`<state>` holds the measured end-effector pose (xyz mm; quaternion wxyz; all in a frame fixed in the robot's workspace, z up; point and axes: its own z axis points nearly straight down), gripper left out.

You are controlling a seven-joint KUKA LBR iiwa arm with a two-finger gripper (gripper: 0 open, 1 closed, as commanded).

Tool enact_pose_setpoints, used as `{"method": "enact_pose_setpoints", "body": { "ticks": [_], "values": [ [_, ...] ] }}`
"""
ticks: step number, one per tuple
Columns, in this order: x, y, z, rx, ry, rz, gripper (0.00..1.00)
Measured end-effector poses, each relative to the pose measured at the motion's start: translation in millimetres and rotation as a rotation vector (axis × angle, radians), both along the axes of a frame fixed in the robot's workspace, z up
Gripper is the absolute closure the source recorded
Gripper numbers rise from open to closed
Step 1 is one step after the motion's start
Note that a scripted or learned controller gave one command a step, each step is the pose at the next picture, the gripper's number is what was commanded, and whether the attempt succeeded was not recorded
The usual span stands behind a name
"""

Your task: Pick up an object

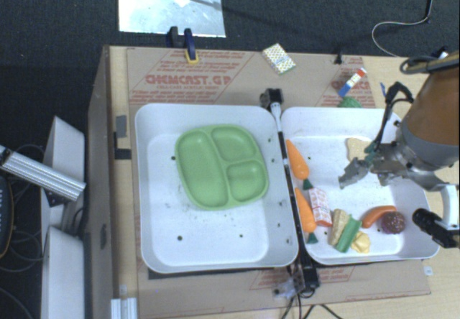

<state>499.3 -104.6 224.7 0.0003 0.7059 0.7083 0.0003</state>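
The right bin (pixel 327 127) holds several toy foods. An orange carrot (pixel 297 158) and a second carrot (pixel 305 213) lie along its left wall. A red-and-white packet (pixel 319 205) sits beside them. Green and yellow pieces (pixel 346 231) lie at the front, with an orange sausage (pixel 377 215) and a dark red round piece (pixel 392 222) to their right. A beige piece (pixel 356 146) lies farther back. My gripper (pixel 352 174) hangs low over the middle of this bin, just in front of the beige piece, and I see nothing in it.
The left bin (pixel 162 238) bears a green divided plate (pixel 221 167). Behind the bins, on the cardboard, lie a small patterned block (pixel 278 58), a red-white-blue item (pixel 351 82) and a blue-yellow clamp (pixel 188 43). The arm's orange band (pixel 438 105) looms over the right bin's far right.
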Motion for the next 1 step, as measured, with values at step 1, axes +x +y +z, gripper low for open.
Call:
{"method": "enact_pose_setpoints", "body": {
  "ticks": [1],
  "values": [
    [67.8,-22.1,-140.1,-0.001,-0.002,-0.001,0.0]
  ]
}}
